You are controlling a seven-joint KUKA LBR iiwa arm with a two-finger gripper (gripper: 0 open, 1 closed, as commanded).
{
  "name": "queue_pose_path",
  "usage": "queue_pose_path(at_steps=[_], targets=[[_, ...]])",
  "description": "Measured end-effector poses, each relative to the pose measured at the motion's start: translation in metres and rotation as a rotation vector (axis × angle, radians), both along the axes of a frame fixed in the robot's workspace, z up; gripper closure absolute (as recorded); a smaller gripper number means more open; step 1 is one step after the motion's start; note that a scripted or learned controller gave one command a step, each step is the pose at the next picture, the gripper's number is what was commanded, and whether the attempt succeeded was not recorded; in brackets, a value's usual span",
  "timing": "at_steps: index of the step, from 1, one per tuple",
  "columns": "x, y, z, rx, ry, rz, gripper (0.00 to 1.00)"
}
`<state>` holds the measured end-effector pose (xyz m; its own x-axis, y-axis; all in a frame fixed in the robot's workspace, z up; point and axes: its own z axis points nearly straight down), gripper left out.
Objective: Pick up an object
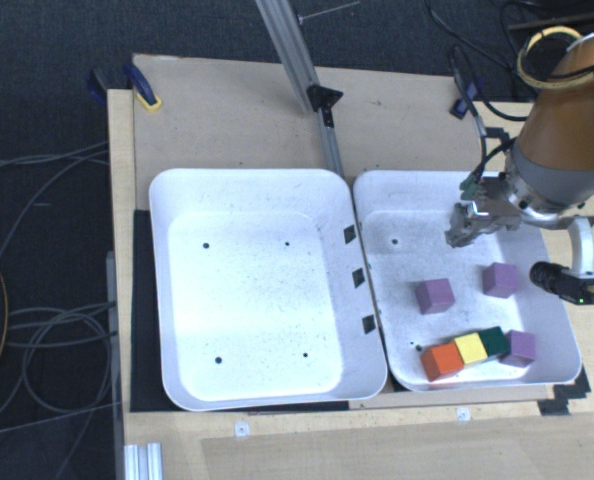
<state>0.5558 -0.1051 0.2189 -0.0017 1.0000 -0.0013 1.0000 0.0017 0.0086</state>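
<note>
The gripper [464, 230] is hanging over the right bin [397, 208], above its bare floor toward the far side, with the grey and orange arm [562, 128] reaching in from the right. Whether its fingers are wide or narrow I cannot tell; nothing is showing between them, and it is not touching any block.

Taking the right bin as the landmark: a purple cube [434, 295] is lying near its middle, nearer the camera than the gripper and clearly apart from it. A second purple cube [501, 279] is sitting toward the bin's right side. Along the bin's near edge, an orange block [442, 360], a yellow block [470, 348] and a green block [494, 342] are lying in a touching row, with a third purple cube [521, 347] just beside the green end.

Touching the right bin's left wall is the left bin [177, 268]. Both are resting on a pale wooden bench [227, 118]. A metal pole [292, 53] is slanting up from the far side of the seam between the bins. Around the bench, dark carpet [37, 28] is showing, with cables [37, 318] trailing across it on the left.
</note>
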Motion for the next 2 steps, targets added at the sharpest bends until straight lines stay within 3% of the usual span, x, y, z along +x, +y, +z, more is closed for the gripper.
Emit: queue_pose_path(at_steps=[1,2], targets=[[0.001,0.0,-0.003,0.001,0.007,-0.001,1.0],[0.03,0.049,-0.008,0.003,0.006,0.005,1.0]])
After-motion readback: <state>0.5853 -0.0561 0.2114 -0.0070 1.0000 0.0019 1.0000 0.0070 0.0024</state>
